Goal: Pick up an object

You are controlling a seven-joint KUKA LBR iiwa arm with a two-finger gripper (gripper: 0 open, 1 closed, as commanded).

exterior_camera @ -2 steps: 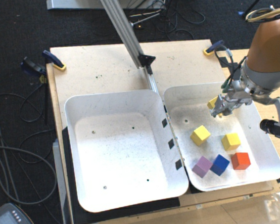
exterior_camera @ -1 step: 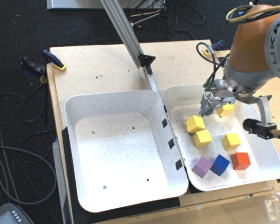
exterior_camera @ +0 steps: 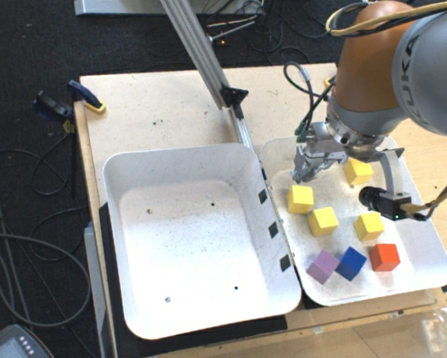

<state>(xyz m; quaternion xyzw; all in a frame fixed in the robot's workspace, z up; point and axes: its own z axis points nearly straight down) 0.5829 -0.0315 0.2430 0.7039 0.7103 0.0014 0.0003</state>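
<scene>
Left bin: white, speckled, nothing in it. Right bin: seven small cubes. Yellow cube nearest the divider, second yellow cube just below it, purple cube and blue cube side by side at the front, red cube beside them, yellow cube above red, another yellow cube at the back. Gripper hangs over the bin's back left, just above the first yellow cube; nothing between its fingers, jaw spread cannot be told.
</scene>
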